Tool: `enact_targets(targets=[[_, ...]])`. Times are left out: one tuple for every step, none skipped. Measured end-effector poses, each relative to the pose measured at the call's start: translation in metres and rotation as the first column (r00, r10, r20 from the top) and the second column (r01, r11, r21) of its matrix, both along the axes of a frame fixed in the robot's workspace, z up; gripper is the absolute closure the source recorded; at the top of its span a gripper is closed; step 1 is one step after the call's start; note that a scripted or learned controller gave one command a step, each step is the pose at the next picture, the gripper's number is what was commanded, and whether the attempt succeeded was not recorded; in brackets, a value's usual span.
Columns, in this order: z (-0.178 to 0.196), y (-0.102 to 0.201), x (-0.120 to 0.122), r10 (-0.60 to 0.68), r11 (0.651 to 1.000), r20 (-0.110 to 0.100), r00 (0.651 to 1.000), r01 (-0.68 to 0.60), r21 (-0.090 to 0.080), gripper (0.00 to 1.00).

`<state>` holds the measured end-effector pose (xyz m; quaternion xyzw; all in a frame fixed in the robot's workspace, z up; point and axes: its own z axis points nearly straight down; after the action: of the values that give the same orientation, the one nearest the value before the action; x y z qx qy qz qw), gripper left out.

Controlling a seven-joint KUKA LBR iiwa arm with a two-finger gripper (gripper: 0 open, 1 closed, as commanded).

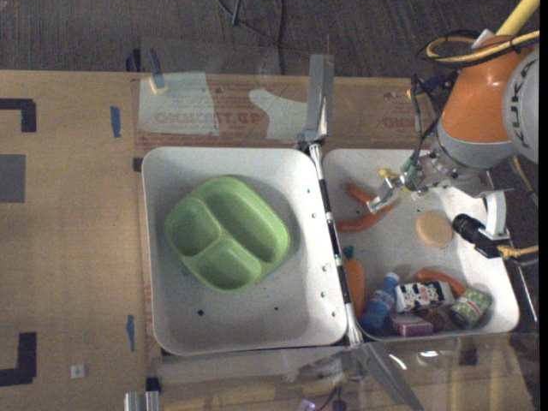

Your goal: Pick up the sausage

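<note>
We hover our gripper (pixel 387 192), fingers spread, just above the sausage (pixel 360 211) and must next descend and pinch it.

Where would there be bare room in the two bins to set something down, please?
In the left bin, bare floor runs below and right of the green plate. In the right bin, the middle is bare, between the sausages and the bottles; its bottom edge is crowded.
</note>
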<state>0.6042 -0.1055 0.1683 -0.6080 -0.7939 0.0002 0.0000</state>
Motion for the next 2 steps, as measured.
enact_targets(targets=[[-0.082,-0.010,0.005,-0.097,0.995,0.003,0.995,0.097,0.000,0.00],[-0.071,-0.010,0.007,-0.096,0.995,0.007,0.995,0.096,0.001,1.00]])
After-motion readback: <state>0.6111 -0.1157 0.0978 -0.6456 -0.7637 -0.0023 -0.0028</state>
